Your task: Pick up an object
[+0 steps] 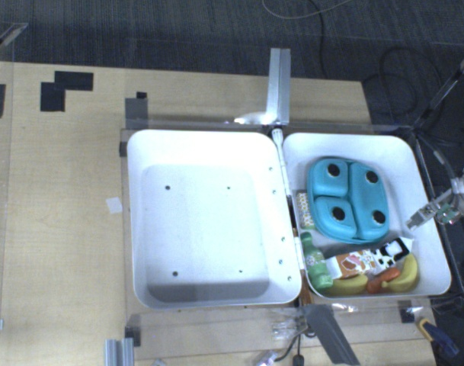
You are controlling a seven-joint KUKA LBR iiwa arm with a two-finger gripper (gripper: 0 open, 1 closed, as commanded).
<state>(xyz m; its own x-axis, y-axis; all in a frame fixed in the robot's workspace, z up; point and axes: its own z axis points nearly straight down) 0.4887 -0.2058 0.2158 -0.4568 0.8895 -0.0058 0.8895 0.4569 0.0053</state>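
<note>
— Starting from nine o'clock, you have the left bin [201,219], white and shallow on the tabletop [56,204]. Nothing there is yours to work with.

— So everything is to the right?

— Yes. In the right bin [353,145] a blue four-cup tray [347,198] sits at the centre, a small printed packet [305,210] touching its nine o'clock edge. Along the six o'clock wall you'll find a green bottle [315,265], then a printed carton [366,262], then a banana [403,277], packed close together.

— Where's the arm?

— At three o'clock, the end effector [436,213] hangs over the bin's rim, beside the tray and apart from it. Whether it's apart or together I cannot tell; it's too small and partly cut off.

— Which step, then?

— I'd judge you're at the approach, with nothing picked yet. Your next move calls for travelling toward nine o'clock over one target, then descending. The tray is nearest but broad; the banana looks the easier grip, though crowded.
</note>
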